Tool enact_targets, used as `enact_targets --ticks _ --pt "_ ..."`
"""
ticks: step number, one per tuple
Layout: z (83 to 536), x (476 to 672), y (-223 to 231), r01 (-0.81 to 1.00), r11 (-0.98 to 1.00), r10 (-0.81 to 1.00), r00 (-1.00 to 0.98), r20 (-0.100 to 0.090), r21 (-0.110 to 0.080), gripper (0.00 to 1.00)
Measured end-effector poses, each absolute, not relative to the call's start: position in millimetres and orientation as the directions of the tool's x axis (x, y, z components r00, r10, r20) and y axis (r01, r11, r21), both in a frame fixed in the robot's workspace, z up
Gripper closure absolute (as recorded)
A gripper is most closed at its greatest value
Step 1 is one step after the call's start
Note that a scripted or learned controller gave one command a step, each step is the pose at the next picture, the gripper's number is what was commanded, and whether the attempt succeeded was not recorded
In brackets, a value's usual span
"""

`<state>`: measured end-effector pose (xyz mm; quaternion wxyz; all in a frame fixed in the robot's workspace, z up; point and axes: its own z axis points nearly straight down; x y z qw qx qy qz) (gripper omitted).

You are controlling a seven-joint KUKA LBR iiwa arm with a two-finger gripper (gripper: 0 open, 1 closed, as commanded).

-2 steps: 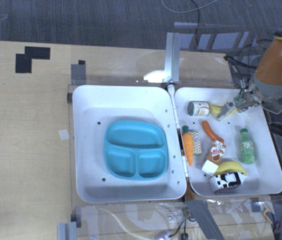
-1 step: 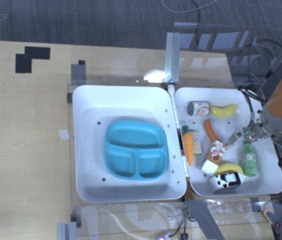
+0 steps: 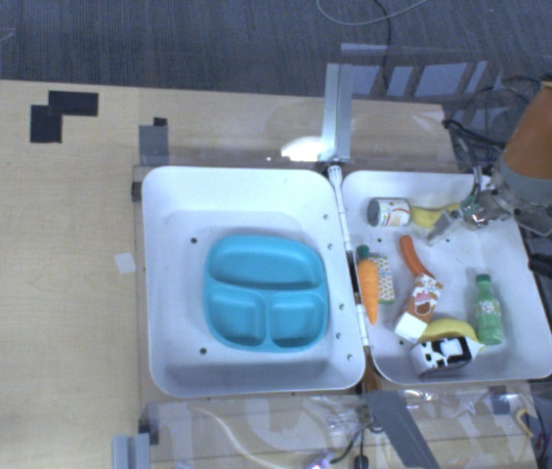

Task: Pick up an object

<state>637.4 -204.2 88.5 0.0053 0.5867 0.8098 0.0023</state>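
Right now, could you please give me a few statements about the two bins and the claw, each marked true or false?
1. The blue divided tray lies in the left bin. True.
2. The carrot lies inside the blue tray. False: it lies in the right bin, along its left wall.
3. The claw is over the upper part of the right bin. True.
4. The green bottle lies in the left bin. False: it is in the right bin, near its right wall.
5. The small can lies near the right bin's top left corner. True.
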Motion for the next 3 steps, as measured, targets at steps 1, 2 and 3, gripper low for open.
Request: enact_targets --ticks 1,2,3 --pt "87 669.1 -180 0.955 0.296 0.955 -0.296 -0.001 -0.002 0.0" --pt "90 573.3 -162 0.91 0.414 0.91 -0.414 -0.006 0.009 0.0" --pt "151 628.0 -136 0.972 0.234 0.972 -0.234 -0.004 0.007 0.0"
